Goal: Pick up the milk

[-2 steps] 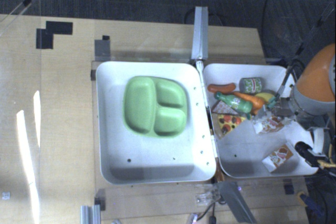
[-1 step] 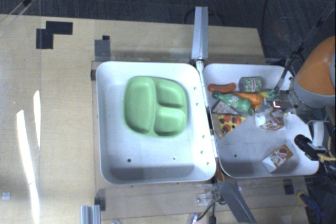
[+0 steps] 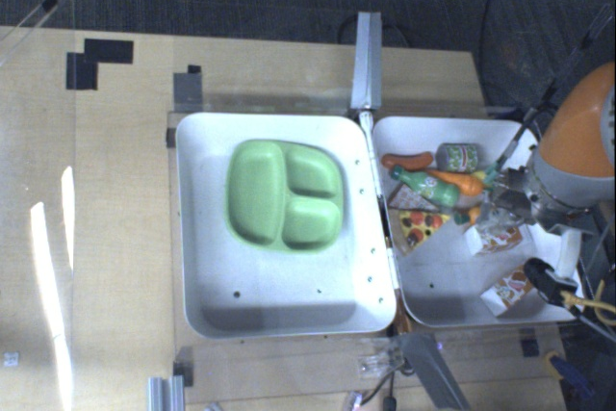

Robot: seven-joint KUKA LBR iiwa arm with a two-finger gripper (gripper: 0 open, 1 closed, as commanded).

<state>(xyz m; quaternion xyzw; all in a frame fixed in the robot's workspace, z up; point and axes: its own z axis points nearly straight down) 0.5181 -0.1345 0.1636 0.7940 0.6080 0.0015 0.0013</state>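
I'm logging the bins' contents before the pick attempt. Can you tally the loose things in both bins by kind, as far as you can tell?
Green divided plate: 1
Sausage: 1
Can: 1
Green bottle: 1
Carrot: 1
Pizza slice: 1
Small cartons: 2
Total: 8

Two bins [image 3: 192,207] [image 3: 423,298]; one green tray [image 3: 285,194]; two cartons [image 3: 507,290] [image 3: 498,236]; one can [image 3: 458,155]; one bottle [image 3: 430,187]; one carrot [image 3: 459,179]; one sausage [image 3: 408,161]; one pizza slice [image 3: 420,226].

We see the arm [image 3: 577,149] cut off by the right edge, its bulk covering the right bin's [image 3: 423,298] far side. Gripper [image 3: 500,192] is a blur w/ fingers unreadable. One carton [image 3: 507,288] is partly behind a black part; labels too small to read.
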